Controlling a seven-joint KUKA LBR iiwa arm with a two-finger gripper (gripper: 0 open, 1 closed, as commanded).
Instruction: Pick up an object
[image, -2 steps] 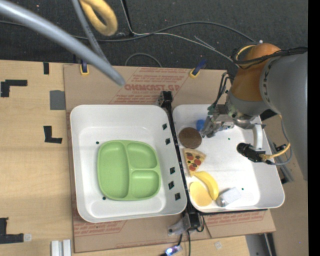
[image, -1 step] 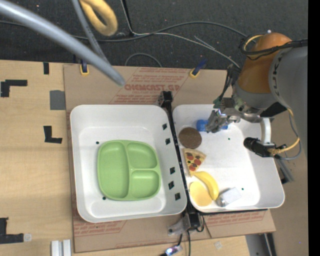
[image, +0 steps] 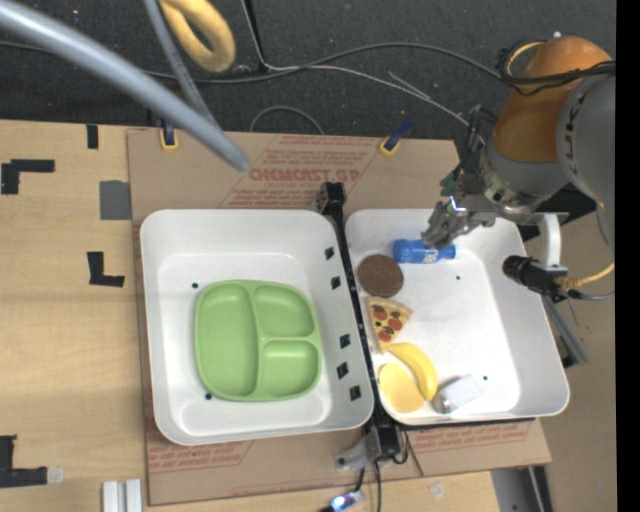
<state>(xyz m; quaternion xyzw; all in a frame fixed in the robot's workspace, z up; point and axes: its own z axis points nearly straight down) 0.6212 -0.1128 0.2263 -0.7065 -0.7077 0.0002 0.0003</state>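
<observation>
My tool (image: 440, 232) hangs in the upper part of the right bin (image: 520, 330), its tip right at the blue object (image: 418, 252); I cannot tell its state. Below lie a brown disc (image: 380, 274), pizza slice (image: 388, 320), banana (image: 415, 368) and grey piece (image: 460, 392). A green plate (image: 258, 340) fills the left bin (image: 165, 300).

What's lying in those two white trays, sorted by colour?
Green: 1, a divided plate
Blue: 1, a small block
Brown: 1, a round cookie
Yellow: 2, a banana and a round disc
Orange-red: 1, a pizza slice
Grey: 1, a small piece
Total: 7
</observation>
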